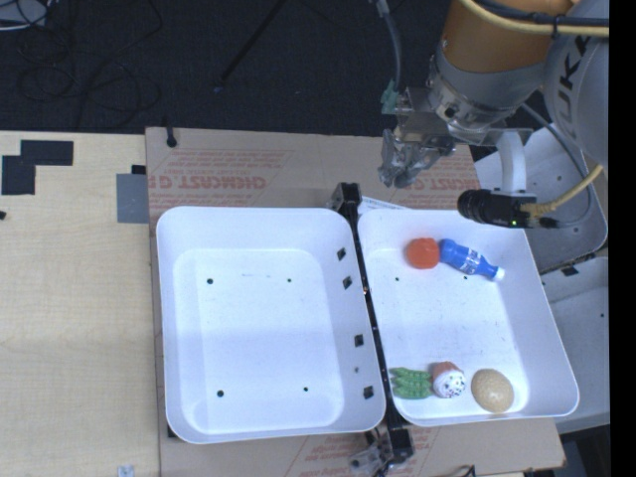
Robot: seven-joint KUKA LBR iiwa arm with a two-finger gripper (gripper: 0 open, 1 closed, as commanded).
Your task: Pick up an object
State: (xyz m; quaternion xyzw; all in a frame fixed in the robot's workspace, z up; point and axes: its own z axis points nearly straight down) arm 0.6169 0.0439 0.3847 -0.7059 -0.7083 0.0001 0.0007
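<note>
My gripper [400, 172] hangs above the far edge of the right bin [527, 316], over the cardboard behind it, with nothing visible between its fingers. In the right bin's far part lie an orange-red ball [422, 253] and, just right of it, a blue bottle [469, 260] on its side. Along the near wall sit a green toy [408, 383], a small white item with red and dots [447, 380] and a tan egg-shaped object [492, 390].
The left bin [179, 266] lies beside the right one, with a black clip strip [356, 296] between them. Both rest on a cardboard sheet [248, 167] on a pale wooden bench [70, 296]. A black cylinder [492, 208] on the arm's mount juts over the right bin's far corner.
</note>
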